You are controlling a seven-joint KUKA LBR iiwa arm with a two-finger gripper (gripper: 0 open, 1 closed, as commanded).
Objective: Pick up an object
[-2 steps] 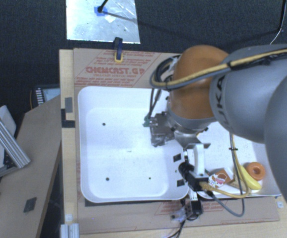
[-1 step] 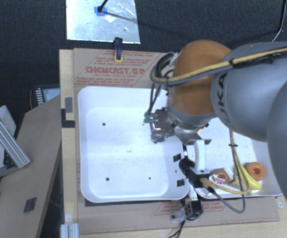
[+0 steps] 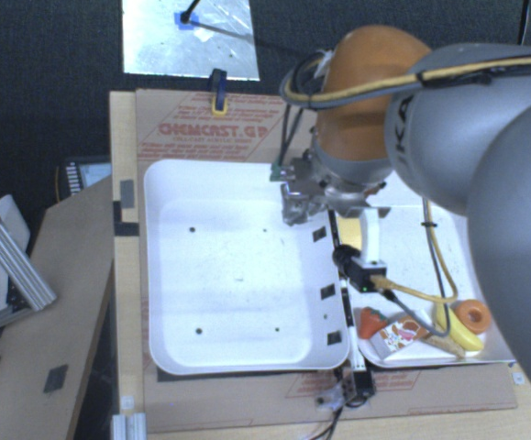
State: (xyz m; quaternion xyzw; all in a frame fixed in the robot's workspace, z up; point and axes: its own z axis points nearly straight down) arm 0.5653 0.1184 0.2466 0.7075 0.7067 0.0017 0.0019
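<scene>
Objects (image 3: 421, 328) lie heaped at the near corner of the right bin (image 3: 403, 246): a yellow piece, an orange ring, a red-and-white packet. My pincer (image 3: 294, 200) hangs over the left bin's (image 3: 173, 246) far right edge, well apart from them; its opening I cannot tell. Risk: descending here grasps nothing, or strikes the rim.

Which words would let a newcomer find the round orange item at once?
Start at the right-hand bin, under the arm. In its near right corner lies a small heap, and the orange ring sits on top by the yellow piece. Unlike its neighbours, it is round with a pale centre.
</scene>
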